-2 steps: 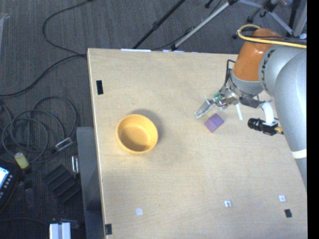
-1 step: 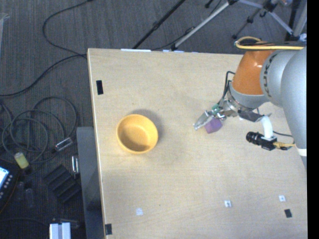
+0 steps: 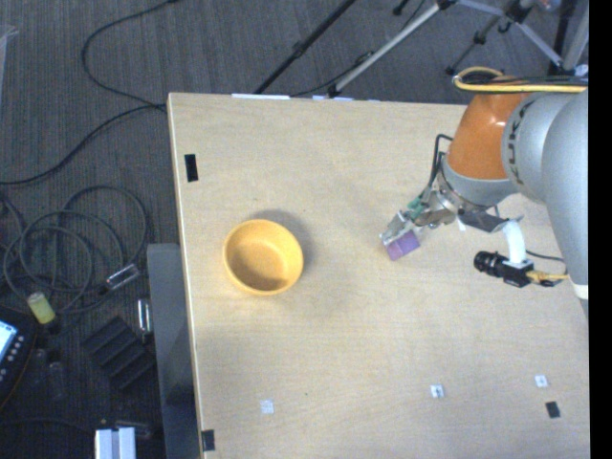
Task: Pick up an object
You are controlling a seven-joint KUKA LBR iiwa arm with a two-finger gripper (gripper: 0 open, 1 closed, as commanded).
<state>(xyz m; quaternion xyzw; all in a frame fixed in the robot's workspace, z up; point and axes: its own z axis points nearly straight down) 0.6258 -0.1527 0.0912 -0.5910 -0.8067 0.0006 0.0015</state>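
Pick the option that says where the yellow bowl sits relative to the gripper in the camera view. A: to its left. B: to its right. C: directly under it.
A: the yellow bowl stands on the tan bench top, well left of the gripper and the small purple object at its tip.

Robotics lab: plain wooden bench (image 3: 363, 352) on grey carpet (image 3: 86, 27), loose black cables (image 3: 72, 247) (coiled at left), tripod legs (image 3: 497, 12), industrial arm (image 3: 540, 151) at right.

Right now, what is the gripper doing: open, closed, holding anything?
Gripper: closed on the small purple block, which sits between its fingertips above the tan wooden bench.
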